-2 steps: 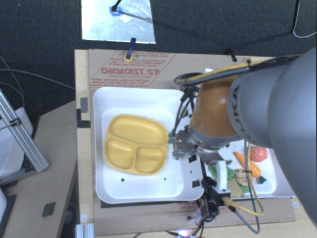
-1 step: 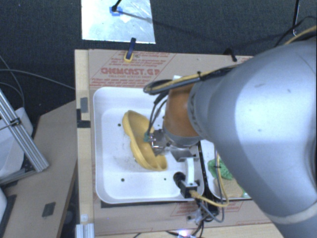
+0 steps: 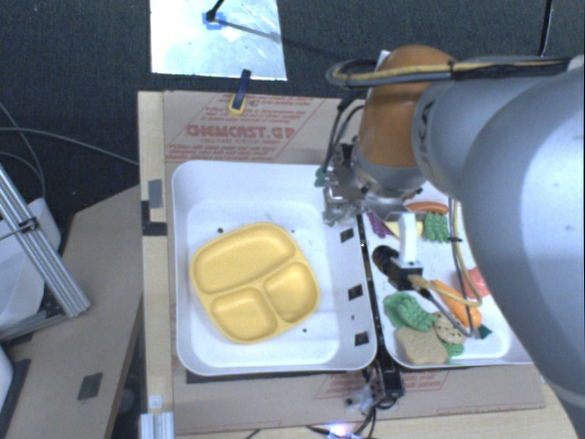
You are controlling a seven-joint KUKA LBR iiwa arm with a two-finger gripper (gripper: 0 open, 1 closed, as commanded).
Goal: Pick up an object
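My gripper (image 3: 336, 204) hangs below the orange wrist band, over the far right corner of the left bin (image 3: 183, 273), close to the wall between the two bins. A yellow three-compartment plate (image 3: 253, 282) lies in the middle of the left bin, left of and nearer than the gripper. The right bin (image 3: 498, 350) holds several small toys: a green knobbly piece (image 3: 409, 309), a tan bread-like piece (image 3: 425, 346), an orange carrot (image 3: 454, 298), and a green piece (image 3: 436, 228) beside a red one (image 3: 426, 207). The arm hides much of that bin.
Both bins rest on a cardboard sheet (image 3: 247, 126) with red lettering. A small blue and yellow item (image 3: 240, 92) lies at its far edge. A silver frame (image 3: 37, 254) stands to the left of the bench.
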